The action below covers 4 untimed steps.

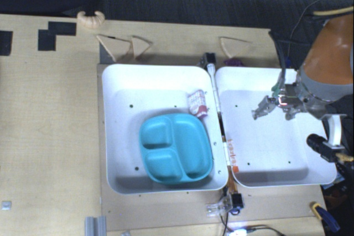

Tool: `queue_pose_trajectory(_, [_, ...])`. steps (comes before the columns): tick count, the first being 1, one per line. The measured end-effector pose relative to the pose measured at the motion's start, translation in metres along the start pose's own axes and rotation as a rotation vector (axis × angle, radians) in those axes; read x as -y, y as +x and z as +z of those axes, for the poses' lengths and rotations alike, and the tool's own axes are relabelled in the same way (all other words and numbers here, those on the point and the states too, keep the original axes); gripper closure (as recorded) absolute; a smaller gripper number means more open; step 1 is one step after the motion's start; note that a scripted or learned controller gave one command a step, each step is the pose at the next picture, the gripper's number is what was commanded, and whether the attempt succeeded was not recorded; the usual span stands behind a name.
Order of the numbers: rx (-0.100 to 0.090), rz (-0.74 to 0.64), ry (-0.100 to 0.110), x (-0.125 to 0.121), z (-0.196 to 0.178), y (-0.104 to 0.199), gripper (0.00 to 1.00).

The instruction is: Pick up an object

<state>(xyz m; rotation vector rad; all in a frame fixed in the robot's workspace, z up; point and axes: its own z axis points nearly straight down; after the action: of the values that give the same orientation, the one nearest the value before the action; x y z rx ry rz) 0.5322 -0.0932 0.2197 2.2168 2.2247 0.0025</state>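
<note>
My pincer (264, 109) hangs over the right bin (265, 168), grip state I cannot tell, well apart from the blue divided tray (176, 147) and small packet (197, 102) in the left bin (119, 135); risk: crossing the shared rim may snag, or closing on nothing.

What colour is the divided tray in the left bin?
Light blue; the divided tray shows plainly in the camera view, lying in the left bin.
</note>
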Motion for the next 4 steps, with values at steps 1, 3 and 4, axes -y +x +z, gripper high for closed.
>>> queue_pose_trajectory(1, [0.0,0.0,0.0,0.0,0.0,0.0,0.0])
queue_pose_trajectory(3, [0.0,0.0,0.0,0.0,0.0,0.0,0.0])
queue_pose_trajectory(4, [0.0,0.0,0.0,0.0,0.0,0.0,0.0])
